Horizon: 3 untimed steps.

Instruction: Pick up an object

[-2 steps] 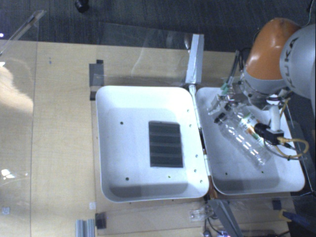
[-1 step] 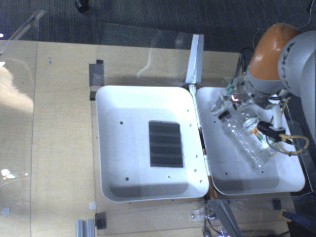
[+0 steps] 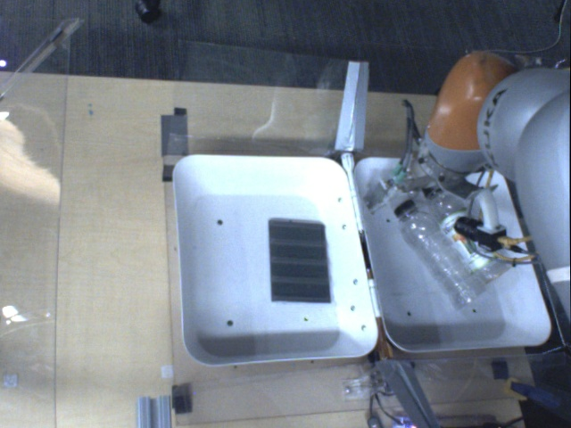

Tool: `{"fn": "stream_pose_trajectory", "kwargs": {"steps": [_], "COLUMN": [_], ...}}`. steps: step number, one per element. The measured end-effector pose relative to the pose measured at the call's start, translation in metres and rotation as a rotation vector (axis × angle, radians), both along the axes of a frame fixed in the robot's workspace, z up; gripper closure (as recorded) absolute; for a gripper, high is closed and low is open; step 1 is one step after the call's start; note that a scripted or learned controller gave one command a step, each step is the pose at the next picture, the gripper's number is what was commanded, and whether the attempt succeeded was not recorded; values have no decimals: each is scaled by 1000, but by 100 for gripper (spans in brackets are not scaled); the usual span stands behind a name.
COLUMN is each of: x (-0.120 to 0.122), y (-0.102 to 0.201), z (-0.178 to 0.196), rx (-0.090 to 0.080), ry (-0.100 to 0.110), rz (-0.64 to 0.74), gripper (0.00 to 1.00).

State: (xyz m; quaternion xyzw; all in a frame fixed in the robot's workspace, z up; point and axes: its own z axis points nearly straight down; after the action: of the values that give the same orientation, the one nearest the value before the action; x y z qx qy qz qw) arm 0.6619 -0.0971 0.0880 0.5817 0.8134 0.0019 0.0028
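Hand low in right bin, finger state unreadable. Reach step; next needs closing on clear plastic bottle.

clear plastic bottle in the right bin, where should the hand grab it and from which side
Probably across the middle of the clear plastic bottle, coming straight down from above. It lies flat on the right bin floor, running diagonally from upper left to lower right, so the fingers should close across its narrow width. The hand is near its upper-left end.

One fixed camera looks down slantwise on both bins from above
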Motion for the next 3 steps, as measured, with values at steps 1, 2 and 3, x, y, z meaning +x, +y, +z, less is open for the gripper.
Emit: {"fn": "stream_pose_trajectory", "kwargs": {"steps": [1,2,3], "x": [6,10,7], "y": [-11,-14,-9], "z": [-1,13,11], "rx": [12,0,8], "ry": [21,-1,15], "rz": [50,51,56], "gripper": [0,100,0]}}
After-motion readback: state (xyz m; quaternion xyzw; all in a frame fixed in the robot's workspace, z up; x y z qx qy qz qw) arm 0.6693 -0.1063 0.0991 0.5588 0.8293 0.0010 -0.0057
